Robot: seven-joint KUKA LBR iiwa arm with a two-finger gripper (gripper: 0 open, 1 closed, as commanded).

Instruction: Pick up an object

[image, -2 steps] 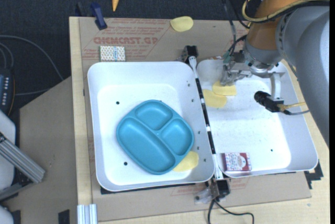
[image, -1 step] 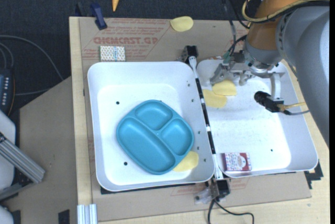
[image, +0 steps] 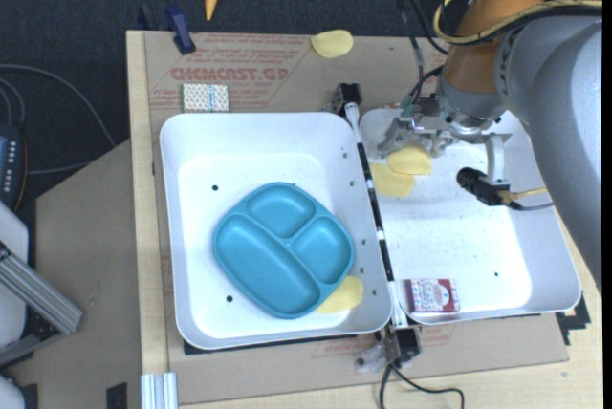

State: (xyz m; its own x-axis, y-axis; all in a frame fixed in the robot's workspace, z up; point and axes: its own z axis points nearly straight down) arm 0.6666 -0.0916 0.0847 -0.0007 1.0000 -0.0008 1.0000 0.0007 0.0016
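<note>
The arm reaches in from the right, its orange band just above the wrist, and the claw hangs low over the far left corner of the right bin. Right beneath it lies a pale yellow object, with a second pale yellow piece just beside it, nearer the divider between the bins. The metal fingers seem to straddle the upper yellow piece, but from this angle I cannot tell whether they are spread or pinched, nor whether they touch it. A small red and white packet sits at the near edge of the right bin, well apart from the claw. In the left bin a blue divided plate lies tilted across the middle, and another pale yellow piece peeks out from under its near right corner. On the table beyond the bins there is a yellow blob, a small patterned square and a blue clip, and a little orange carrot-shaped thing lies on the dark floor past the edge. A black cable end dangles by the wrist over the right bin.
</note>
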